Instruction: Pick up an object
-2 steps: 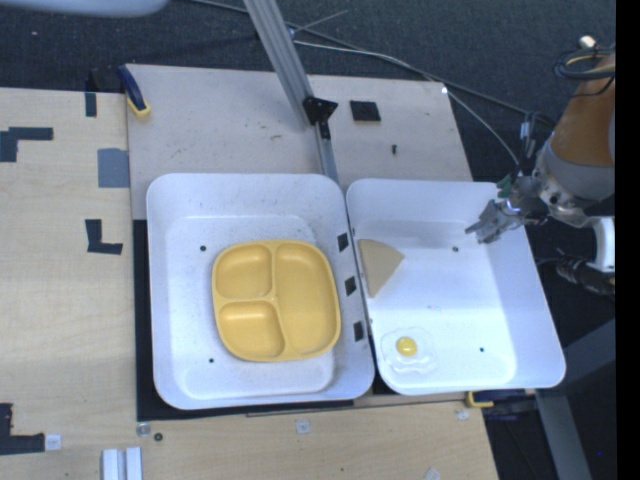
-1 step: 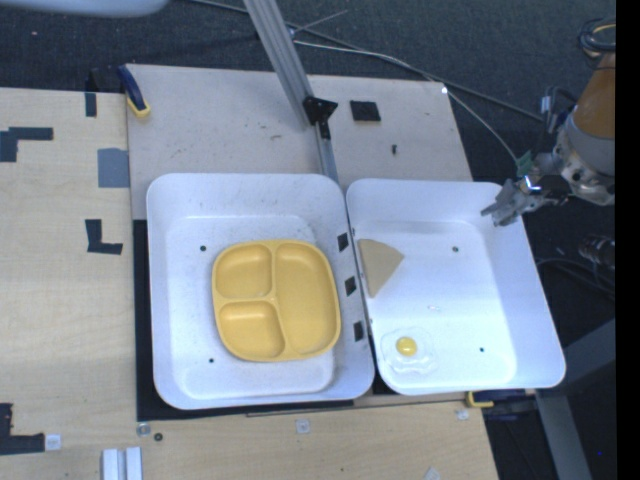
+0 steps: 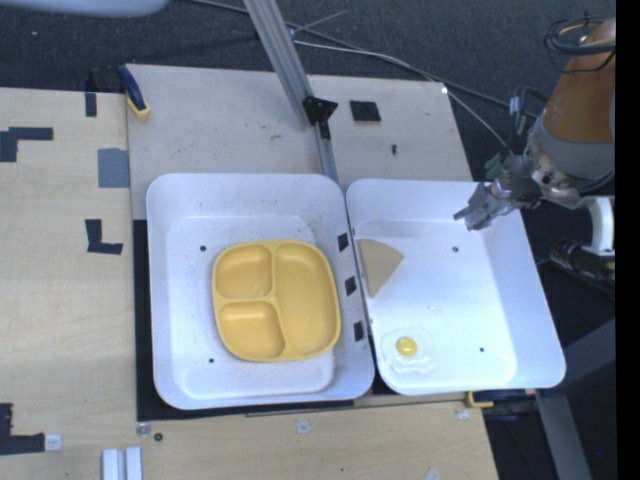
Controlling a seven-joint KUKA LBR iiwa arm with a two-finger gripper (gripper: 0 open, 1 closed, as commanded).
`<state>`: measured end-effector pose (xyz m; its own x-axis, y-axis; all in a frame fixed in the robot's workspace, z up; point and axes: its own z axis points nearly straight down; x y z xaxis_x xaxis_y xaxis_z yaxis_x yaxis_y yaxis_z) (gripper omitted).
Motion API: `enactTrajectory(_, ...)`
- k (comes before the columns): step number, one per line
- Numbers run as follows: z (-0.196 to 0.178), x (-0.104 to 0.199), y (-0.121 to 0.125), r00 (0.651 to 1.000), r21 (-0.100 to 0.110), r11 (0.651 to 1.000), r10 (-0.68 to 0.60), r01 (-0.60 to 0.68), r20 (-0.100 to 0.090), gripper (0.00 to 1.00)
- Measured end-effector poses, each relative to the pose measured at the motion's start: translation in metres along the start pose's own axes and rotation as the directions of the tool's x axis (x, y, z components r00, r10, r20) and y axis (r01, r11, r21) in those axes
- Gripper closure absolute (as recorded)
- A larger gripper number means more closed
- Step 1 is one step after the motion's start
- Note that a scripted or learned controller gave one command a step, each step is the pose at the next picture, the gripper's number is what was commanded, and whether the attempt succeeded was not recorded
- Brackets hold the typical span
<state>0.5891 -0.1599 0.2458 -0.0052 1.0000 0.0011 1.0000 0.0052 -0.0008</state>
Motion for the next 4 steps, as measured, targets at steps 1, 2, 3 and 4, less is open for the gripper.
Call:
enactTrajectory(1, -0.006, 0.05, -0.003, 1.0, 0.001, 1.0, -0.001, 0.001, 0.0, 1.0)
enactTrajectory(2, -0.01, 0.106, -0.004, 1.0, 0.0, 1.0, -0.002, 0.002, 0.0, 1.0)
enactTrajectory(3, -0.012, 0.162, -0.004, 1.0, 0.0, 1.0, -0.002, 0.002, 0.0, 1.0)
enactTrajectory(4, 0.005, 0.215, -0.001, 1.0, 0.003, 1.0, -0.001, 0.001, 0.001, 1.0)
